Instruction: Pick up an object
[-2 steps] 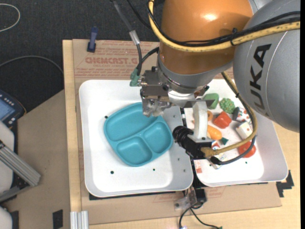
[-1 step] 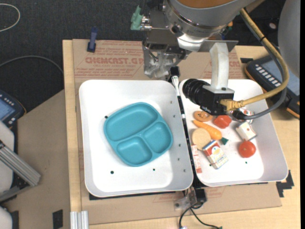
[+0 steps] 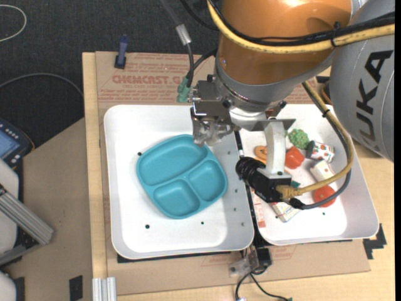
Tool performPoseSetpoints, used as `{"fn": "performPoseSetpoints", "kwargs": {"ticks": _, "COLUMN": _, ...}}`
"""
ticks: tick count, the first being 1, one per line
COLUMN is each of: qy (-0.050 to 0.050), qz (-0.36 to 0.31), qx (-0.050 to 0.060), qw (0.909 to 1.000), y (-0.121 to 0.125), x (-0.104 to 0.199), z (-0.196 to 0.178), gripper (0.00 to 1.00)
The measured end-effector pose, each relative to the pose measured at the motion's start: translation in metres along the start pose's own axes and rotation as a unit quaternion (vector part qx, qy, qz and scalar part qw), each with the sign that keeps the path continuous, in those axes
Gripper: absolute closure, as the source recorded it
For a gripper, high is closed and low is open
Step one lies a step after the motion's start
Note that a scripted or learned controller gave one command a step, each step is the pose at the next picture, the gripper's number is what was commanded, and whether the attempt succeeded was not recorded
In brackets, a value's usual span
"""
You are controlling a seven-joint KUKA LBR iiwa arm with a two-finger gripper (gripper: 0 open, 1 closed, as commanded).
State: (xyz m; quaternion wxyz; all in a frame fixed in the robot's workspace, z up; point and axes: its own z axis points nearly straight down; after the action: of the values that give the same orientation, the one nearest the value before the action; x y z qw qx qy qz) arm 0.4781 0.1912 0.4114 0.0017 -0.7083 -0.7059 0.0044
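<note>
A teal three-compartment plate (image 3: 180,175) lies in the left white bin (image 3: 122,187). My gripper (image 3: 205,132) hangs under the big orange wrist band, right at the plate's far right rim, by the divide between the bins. The arm's body hides its tips. In the right bin (image 3: 357,221) lie small toy foods: a green broccoli piece (image 3: 299,137), a red piece (image 3: 293,158), an orange piece (image 3: 261,150), a white block (image 3: 321,168) and a red round piece (image 3: 324,195).
A black connector with a yellow cable (image 3: 263,180) hangs from the arm over the right bin's left side. The arm covers the far part of the right bin. A cardboard sheet (image 3: 144,74) lies behind the bins.
</note>
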Motion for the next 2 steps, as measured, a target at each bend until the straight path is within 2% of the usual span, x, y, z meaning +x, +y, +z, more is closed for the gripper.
{"fn": "performPoseSetpoints", "kwargs": {"ticks": 1, "qy": 0.000, "qz": -0.002, "qx": 0.002, "qw": 1.0000, "y": 0.000, "x": 0.025, "z": 0.101, "gripper": 1.00}}
{"fn": "performPoseSetpoints", "kwargs": {"ticks": 2, "qy": 0.004, "qz": 0.001, "qx": -0.011, "qw": 0.9999, "y": 0.005, "x": -0.023, "z": -0.022, "gripper": 1.00}}
